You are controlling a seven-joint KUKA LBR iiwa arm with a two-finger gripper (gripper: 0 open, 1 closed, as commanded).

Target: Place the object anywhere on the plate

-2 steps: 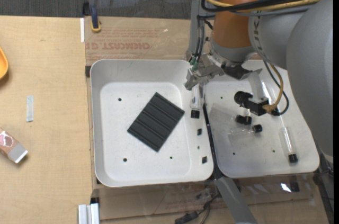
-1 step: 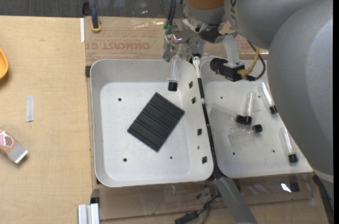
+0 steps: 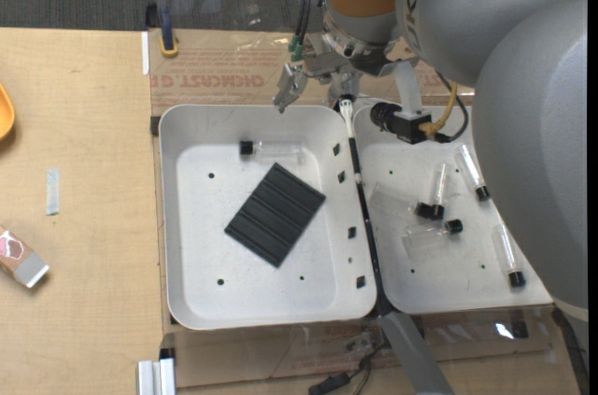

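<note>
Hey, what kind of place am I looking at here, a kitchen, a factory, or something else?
Probably a robotics lab bench. A grey robot arm reaches over two white bins; one holds a black ribbed plate, the other clear tubes with black caps.

Black ribbed plate (image 3: 276,214), flat, left bin

2 white bins (image 3: 177,225), 1 black plate (image 3: 275,214), 5 clear tubes (image 3: 435,194).

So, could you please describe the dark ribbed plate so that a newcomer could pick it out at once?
Look at the left white bin of the two side by side. Near its middle lies the black plate, flat and turned diagonally. It is the bin's large dark ribbed rectangle; its neighbour, a clear tube with a black cap by the far wall, is slim and see-through.
</note>
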